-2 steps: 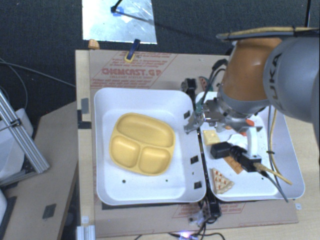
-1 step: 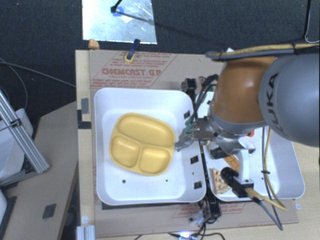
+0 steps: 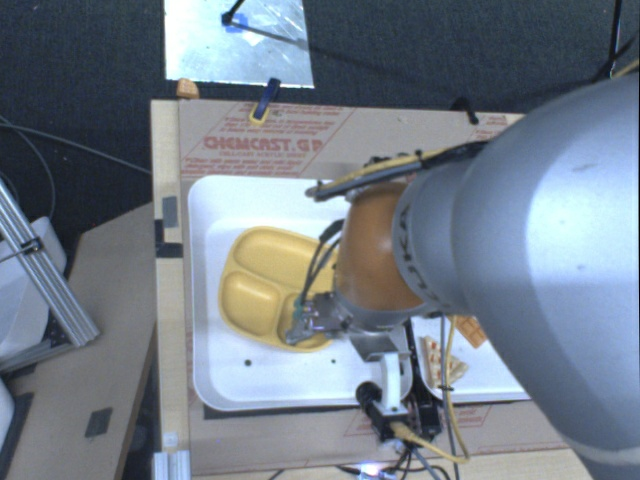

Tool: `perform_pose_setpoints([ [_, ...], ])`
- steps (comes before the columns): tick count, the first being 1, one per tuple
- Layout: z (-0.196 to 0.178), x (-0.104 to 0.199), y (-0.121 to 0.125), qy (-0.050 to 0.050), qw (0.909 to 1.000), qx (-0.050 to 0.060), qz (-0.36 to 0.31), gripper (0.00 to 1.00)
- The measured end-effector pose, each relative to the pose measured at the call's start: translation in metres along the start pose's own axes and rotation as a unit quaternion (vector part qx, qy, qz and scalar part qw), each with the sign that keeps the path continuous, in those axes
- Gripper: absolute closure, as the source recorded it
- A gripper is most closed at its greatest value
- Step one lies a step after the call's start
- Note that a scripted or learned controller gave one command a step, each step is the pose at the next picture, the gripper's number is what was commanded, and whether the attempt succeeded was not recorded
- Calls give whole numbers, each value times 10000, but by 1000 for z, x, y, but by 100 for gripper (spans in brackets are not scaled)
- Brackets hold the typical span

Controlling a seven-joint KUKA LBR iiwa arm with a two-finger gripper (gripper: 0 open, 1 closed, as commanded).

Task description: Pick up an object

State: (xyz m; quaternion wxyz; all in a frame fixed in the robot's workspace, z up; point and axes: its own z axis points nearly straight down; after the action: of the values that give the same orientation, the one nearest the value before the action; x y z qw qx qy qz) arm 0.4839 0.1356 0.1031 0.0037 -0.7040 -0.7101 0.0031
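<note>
A large yellow two-lobed plastic object (image 3: 262, 280) lies in the left part of the white bin (image 3: 215, 388). The grey arm with its orange band (image 3: 375, 248) reaches in from the right and hangs over the bin's middle. Its wrist and gripper (image 3: 300, 320) sit at the yellow object's lower right edge, touching or just above it. The arm's bulk hides much of the gripper. A small tan and orange object (image 3: 450, 353) peeks out beneath the arm at the bin's lower right.
The bin rests on a brown cardboard sheet (image 3: 265, 138) with red lettering. A blue and yellow clip (image 3: 264, 101) lies at the sheet's far edge. A shiny foil sheet (image 3: 240, 26) lies on the dark floor behind. Cables hang at the bin's near rim (image 3: 410, 423).
</note>
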Motion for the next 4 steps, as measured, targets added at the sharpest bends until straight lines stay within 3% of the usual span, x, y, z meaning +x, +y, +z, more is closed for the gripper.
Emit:
perform_pose_setpoints([
  [1, -166, 82, 54, 32, 9999, -135, -18, 0],
  [2, -323, 100, 28, 35, 9999, -119, 2, 0],
  [3, -440, 67, 38, 22, 9999, -122, 43, 0],
  [4, -444, 69, 38, 6, 10000, -75, -1, 100],
])
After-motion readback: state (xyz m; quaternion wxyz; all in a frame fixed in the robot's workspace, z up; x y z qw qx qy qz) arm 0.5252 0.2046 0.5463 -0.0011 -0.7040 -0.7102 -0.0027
